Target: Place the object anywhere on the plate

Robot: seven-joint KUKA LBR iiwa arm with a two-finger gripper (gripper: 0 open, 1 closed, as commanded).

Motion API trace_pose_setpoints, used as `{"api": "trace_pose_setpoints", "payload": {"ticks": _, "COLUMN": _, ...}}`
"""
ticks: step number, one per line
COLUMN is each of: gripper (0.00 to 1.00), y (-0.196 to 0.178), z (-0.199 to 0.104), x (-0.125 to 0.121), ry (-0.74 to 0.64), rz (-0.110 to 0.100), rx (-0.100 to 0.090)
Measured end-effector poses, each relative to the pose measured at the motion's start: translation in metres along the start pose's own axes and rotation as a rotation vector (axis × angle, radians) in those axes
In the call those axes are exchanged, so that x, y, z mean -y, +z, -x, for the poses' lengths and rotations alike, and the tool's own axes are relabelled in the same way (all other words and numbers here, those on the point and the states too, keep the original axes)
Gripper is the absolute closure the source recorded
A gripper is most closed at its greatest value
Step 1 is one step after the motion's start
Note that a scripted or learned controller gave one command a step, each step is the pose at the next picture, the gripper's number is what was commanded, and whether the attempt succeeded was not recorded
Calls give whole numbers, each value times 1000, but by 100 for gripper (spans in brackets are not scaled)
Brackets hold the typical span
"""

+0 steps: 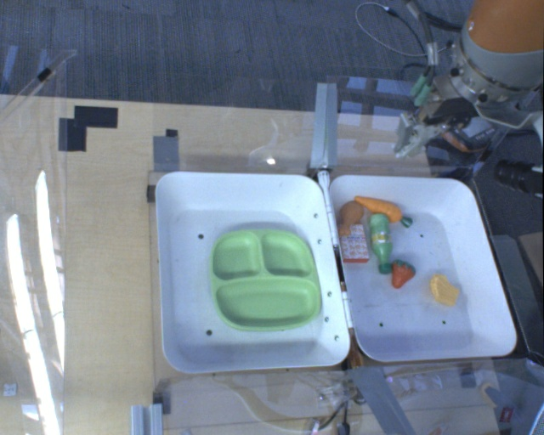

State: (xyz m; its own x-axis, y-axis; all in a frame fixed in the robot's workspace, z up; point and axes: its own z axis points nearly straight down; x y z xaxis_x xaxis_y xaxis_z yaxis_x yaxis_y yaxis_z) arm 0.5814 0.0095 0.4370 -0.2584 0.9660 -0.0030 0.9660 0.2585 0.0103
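Robot arm's gripper (414,136) hangs over the bench at far right, beyond the far rim of the right bin (476,336), w/ nothing seen between its fingers; whether they stand apart or together can't be told at this angle. Orange band of the arm (503,25) sits at the top right corner, cables looping just left of it.

Risks, as judged from here: the pile in the right bin is tight. Carrot (379,207) lies at the far side, its tip just beside a brown item (349,214); below that a small red-and-white carton (354,244) touches a green bottle (381,240), which runs down to a strawberry (401,273). A descent into that cluster could pinch two things at once, or nudge one against the bin wall and lose it. The carton sits close to the divider b/w the bins, so a finger may strike the wall there. The yellow piece (444,290), well apart toward the near right, looks the cleanest pick. Which one counts as the task's object can't be told; all candidates lie in the right bin, none on the plate.

Second risk is the carry: the load must clear the raised rims b/w bins, and a weak hold could drop it short.

Left bin (183,340) holds the green plate (265,280), three compartments — two small at the far side, one long at the near side — lying roughly centred.
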Motion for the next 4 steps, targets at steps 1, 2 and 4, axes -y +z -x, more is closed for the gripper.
{"api": "trace_pose_setpoints", "payload": {"ticks": 1, "gripper": 100, "y": 48, "z": -156, "x": 15, "ry": 84, "rz": -5, "rx": -3}}
{"api": "trace_pose_setpoints", "payload": {"ticks": 2, "gripper": 100, "y": 72, "z": -118, "x": 66, "ry": -427, "rz": -2, "rx": -3}}
{"api": "trace_pose_setpoints", "payload": {"ticks": 4, "gripper": 100, "y": 78, "z": 30, "x": 104, "ry": -982, "rz": 0, "rx": 1}}
